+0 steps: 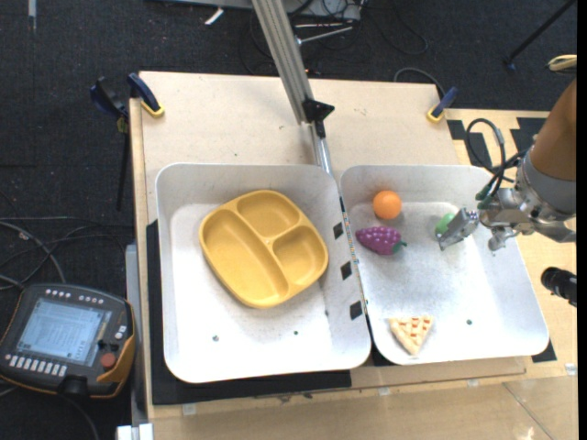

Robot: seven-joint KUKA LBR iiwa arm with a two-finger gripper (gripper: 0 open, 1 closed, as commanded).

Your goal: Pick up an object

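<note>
Nearest the camera, a waffle-like toy wedge (412, 334) lies in the right bin (514, 324), toward the front, well apart from the gripper and free on all sides, so an easy pick. Left of the divider from that wedge, a yellow divided plate (264, 246) fills the middle of the left bin (183, 246); too broad and flat for a two-finger grab, likely not a target. Farther back from the wedge, a purple grape bunch (379, 239) sits just below an orange ball (387, 204), near each other, both close to the bin wall. Right of the grapes, the gripper (456, 228) hangs low over the bin floor with a small green object (448, 220) at its tip; whether it is clamped or merely touched cannot be told. Judged: a grasp attempt on the green piece, not confirmed.
</note>
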